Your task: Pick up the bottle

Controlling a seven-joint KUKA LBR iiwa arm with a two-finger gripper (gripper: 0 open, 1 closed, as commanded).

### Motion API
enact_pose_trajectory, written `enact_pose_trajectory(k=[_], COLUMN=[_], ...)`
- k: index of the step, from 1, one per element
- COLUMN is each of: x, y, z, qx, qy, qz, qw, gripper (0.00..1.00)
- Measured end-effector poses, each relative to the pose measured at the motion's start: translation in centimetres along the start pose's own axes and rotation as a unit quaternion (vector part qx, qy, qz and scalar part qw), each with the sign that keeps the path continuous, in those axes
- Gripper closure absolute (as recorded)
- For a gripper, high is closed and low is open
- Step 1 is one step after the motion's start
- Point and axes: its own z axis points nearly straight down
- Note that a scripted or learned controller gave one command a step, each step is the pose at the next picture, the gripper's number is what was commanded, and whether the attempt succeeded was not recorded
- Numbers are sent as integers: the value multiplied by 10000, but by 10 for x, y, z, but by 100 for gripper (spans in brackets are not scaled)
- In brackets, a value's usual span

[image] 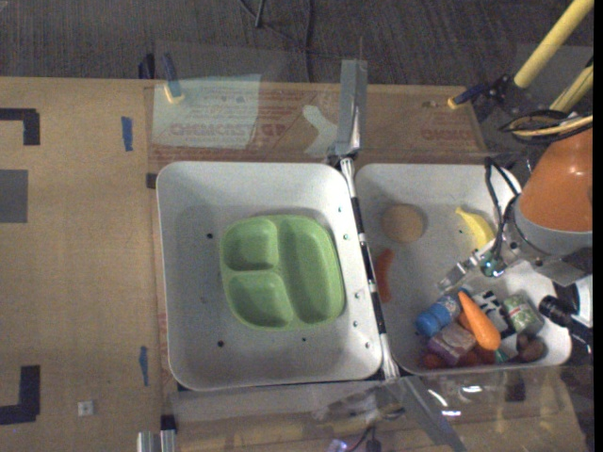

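Observation:
A small blue bottle (435, 316) lies on its side in the right bin (415, 191), near the front, among a pile of toys. Its right end touches an orange carrot (479, 321). The grey arm with its orange band (561, 196) reaches in from the right. My gripper (479, 267) hangs over the bin's right half, a little up and to the right of the bottle and apart from it. Nothing shows between the gripper and the bottle.
The left bin (179, 252) holds a green divided plate (281, 271). In the right bin lie a tan round disc (403, 222), a yellow banana (476, 224), a red piece (382, 273) by the left wall, a purple block (452, 343) and a green can (521, 314).

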Motion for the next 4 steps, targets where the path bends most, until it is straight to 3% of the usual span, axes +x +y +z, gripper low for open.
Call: enact_pose_trajectory(k=[1,2,3,4], x=[57,155,160,133], y=[-17,9,12,-2], z=[10,-88,-88,-41], qx=[-3,33,26,34], qy=[11,13,7,12], qz=[2168,1656,2155,1777], qw=[9762,9862,9765,9841], gripper=[0,0,0,0])
